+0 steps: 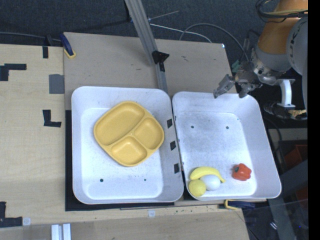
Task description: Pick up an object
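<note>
From my overhead camera I see the gripper (pixel 233 87) hanging over the far rim of the right bin (pixel 265 134), fingers spread apart and holding nothing. The red pepper (pixel 241 171) lies well away at the near end, with the banana (pixel 206 172), white egg (pixel 213 182) and lemon (pixel 197 187) clustered just left.

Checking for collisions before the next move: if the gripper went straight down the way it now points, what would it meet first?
Probably the far rim of the right bin: the gripper hangs above it, though depth is unclear. The toys lie far off.
</note>
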Robot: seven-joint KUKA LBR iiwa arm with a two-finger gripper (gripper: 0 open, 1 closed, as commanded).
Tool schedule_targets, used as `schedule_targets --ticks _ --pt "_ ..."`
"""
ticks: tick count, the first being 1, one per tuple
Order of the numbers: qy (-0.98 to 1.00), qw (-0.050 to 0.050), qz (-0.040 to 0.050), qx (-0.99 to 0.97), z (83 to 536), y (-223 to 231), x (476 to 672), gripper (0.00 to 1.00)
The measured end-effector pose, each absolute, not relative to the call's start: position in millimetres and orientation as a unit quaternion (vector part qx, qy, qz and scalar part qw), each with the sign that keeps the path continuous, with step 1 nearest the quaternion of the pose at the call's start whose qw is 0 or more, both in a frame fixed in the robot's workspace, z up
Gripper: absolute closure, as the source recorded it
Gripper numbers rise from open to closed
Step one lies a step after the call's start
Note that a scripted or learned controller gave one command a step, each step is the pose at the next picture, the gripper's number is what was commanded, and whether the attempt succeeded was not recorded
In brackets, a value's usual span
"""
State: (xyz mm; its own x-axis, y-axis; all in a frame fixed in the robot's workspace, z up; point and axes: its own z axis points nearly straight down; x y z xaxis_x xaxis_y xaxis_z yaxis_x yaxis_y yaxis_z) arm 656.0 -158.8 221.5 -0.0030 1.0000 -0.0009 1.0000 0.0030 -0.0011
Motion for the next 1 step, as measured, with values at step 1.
schedule_targets --ticks 1 --pt "-0.708 0.000 0.0010 -0.706 221.5 -158.9 655.9 0.00"
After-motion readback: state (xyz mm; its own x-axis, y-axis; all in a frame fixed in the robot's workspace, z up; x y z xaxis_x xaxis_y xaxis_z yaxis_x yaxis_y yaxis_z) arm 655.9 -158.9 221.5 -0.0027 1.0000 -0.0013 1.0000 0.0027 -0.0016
